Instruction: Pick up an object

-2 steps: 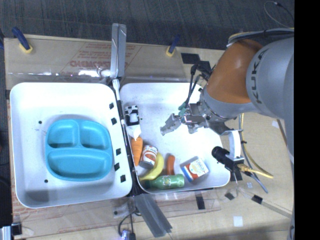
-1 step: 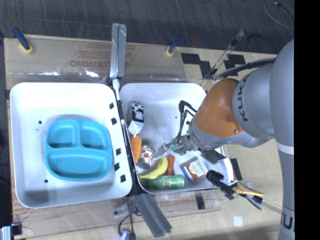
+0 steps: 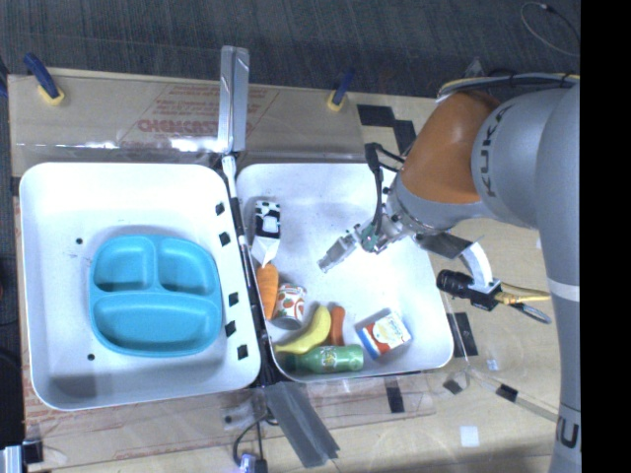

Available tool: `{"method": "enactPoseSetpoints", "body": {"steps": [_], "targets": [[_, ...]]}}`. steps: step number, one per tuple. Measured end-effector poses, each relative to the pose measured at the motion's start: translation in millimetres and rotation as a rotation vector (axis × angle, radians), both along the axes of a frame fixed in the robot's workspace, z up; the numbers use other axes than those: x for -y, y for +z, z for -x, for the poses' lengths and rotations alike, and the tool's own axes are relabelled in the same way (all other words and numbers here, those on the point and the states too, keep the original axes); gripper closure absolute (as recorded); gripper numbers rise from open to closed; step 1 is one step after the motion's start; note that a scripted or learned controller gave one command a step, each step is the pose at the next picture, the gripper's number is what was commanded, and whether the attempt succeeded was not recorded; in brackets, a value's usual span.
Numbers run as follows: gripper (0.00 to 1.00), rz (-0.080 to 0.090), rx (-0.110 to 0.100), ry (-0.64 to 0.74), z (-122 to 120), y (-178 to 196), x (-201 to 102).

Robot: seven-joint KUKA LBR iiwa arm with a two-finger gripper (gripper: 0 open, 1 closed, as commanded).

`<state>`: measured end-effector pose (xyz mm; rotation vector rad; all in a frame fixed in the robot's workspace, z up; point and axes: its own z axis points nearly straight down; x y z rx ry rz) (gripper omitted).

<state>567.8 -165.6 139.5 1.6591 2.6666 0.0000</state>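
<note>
While hand (image 3: 340,252) hovers over right bin (image 3: 414,180), fingers apart, nothing between them, objects sit clustered at bin's near-left corner: banana (image 3: 312,331), green bottle (image 3: 329,360), carrot (image 3: 268,291), small can (image 3: 289,304), red-and-white carton (image 3: 384,334). Left of that bin, second bin (image 3: 49,264) holds blue divided tray (image 3: 156,295).

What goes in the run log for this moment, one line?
arm: over right bin | gripper: above bare floor, nothing held | banana, green bottle, carrot: untouched | left bin: blue tray
</note>
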Motion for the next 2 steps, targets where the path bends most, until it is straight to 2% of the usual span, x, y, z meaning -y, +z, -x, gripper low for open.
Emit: {"method": "enactPoseSetpoints", "body": {"steps": [1, 2], "targets": [[0.00, -0.002, -0.004, -0.047, 77, -49, -27], [1.00, -0.001, 0.000, -0.041, 75, -38, -27]]}}
